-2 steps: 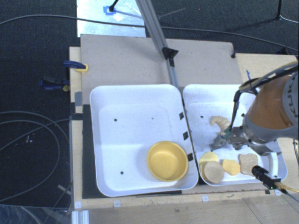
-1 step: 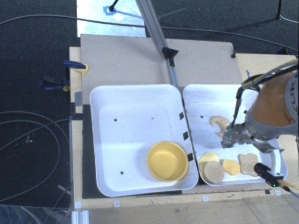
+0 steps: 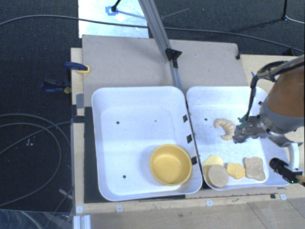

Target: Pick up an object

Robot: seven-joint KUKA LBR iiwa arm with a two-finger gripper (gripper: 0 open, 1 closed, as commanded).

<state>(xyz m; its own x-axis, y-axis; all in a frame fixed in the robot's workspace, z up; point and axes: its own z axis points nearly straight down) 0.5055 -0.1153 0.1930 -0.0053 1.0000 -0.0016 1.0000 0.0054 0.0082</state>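
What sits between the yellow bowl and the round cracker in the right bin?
In the camera view, the two bins' adjoining rims with black clips lie between the yellow bowl and the round cracker; no loose object there.

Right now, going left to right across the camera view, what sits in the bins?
Yellow bowl → round pale slice → croissant → yellow cracker-like piece → gripper beside the croissant → bread slice.
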